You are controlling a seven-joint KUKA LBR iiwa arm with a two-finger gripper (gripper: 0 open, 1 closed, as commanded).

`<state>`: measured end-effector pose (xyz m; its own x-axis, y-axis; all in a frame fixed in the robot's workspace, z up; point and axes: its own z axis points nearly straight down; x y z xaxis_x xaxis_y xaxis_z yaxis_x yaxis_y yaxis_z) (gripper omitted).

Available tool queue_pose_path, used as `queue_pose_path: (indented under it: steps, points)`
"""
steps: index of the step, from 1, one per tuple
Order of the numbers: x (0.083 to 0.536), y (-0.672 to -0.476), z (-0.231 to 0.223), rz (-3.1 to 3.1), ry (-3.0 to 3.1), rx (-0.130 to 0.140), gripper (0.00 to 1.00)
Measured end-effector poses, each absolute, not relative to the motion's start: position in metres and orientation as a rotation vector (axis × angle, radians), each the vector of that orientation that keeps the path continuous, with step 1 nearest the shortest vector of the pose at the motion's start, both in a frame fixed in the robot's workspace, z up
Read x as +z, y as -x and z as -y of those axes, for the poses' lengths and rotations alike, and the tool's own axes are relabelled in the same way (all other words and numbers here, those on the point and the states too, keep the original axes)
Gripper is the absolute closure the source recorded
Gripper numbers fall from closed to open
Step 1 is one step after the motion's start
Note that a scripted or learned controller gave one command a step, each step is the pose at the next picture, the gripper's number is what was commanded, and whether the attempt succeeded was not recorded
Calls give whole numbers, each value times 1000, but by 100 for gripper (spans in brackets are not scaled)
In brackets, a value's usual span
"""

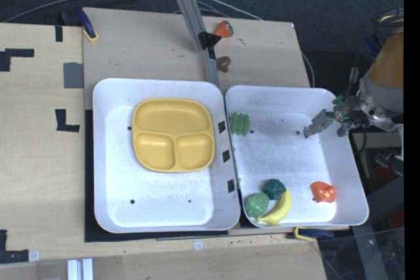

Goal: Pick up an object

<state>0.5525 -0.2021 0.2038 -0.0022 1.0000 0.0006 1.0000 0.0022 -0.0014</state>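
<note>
Seen from above, two shallow white bins sit side by side on a bench: the left bin (108, 160) holds a yellow divided plate (174, 134), and the right bin (341, 160) holds a green ridged piece (240, 123) near its upper left corner, an orange object (322, 191) near its lower right, and a dark green item (274, 188), a light green item (256, 204) and a banana (281, 209) clustered touching along its lower edge. The gripper (316, 124) reaches in from the right over the right bin's upper right area, well apart from every object and grasping nothing; whether it is released or clenched cannot be told.
</note>
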Motion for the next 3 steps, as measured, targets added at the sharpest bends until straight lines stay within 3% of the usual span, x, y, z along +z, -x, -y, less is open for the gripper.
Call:
queue_pose_path:
  steps: [1,3]
  points:
    - [204,-553,202,2223,2218,1,0]
    - [90,-550,191,2221,2216,6,0]
